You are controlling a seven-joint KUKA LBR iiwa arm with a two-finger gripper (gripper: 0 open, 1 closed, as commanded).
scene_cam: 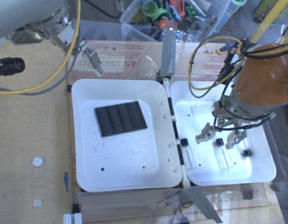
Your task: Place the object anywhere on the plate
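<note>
Here the gripper [217, 136] is hanging over the right bin [260, 174], fingers spread wide and holding nothing, above a clear vial [222, 157]; next it needs lowering, closing, then carrying to the dark plate [121, 118].

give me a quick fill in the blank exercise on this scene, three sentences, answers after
1. The dark ridged plate lies in the ____ bin.
2. The gripper hangs over the ____ bin.
3. The small clear vials lie in the same bin as the ____.

Missing words: left; right; gripper
</note>
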